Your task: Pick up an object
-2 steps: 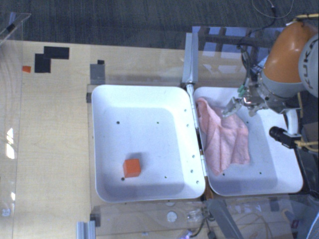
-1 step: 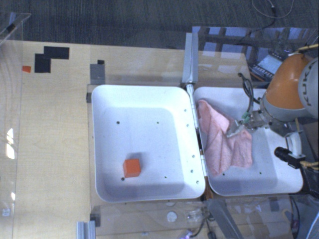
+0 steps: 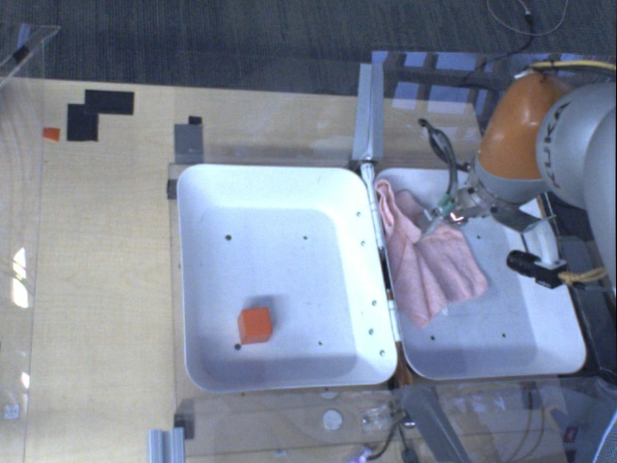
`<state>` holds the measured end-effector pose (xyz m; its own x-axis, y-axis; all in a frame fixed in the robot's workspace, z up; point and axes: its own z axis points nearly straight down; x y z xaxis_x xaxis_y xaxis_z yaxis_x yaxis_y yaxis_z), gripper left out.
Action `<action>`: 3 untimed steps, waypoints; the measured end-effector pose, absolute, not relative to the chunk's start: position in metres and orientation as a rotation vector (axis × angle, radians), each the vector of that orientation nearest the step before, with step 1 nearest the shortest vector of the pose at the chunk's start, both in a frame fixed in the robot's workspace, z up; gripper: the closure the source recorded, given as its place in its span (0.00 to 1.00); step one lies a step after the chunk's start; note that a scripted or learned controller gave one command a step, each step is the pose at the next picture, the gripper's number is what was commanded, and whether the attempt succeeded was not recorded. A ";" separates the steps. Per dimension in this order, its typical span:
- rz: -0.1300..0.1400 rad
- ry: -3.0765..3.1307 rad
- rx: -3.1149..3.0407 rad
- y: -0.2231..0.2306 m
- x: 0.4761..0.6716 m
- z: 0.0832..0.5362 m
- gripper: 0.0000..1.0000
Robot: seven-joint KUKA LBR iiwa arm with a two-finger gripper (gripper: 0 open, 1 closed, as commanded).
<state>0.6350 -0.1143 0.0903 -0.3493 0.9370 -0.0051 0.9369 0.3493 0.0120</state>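
Wooden bench (image 3: 96,287) with two shallow white bins side by side, dark carpet along the 12 o'clock edge. Left bin (image 3: 289,196) has one small orange block (image 3: 255,325) at about 7 o'clock of its floor, well apart from everything else. Right bin (image 3: 540,350) has a pink cloth (image 3: 429,263) bunched against its 9 o'clock wall, running from the 11 o'clock corner down toward centre, part of it lapping up on the divider. Arm comes in from 3 o'clock, orange band at 1 o'clock of the right bin; gripper (image 3: 453,212) sits right at the cloth's upper edge, roughly 12 o'clock of the fabric. Can't tell the claw state: fingertips are lost against the cloth and wrist hardware, so no call on whether it has any fabric pinched. Judgement: cloth is the likely target, approach or grasp phase. Risks: contact is at the edge, so a pinch may catch only a thin fold and slip out on lift; the cloth draped on the divider could drag or snag on the rim; a limp load will hang and swing; loose cabling near the wrist at 12 o'clock could foul.
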 end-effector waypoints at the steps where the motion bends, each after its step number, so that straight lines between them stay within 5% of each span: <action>1: 0.020 2.566 1.780 -0.113 0.638 0.104 1.00; 2: 0.020 2.566 1.780 -0.113 0.638 0.104 0.00; 3: 0.015 2.643 1.656 -0.094 0.614 0.095 0.00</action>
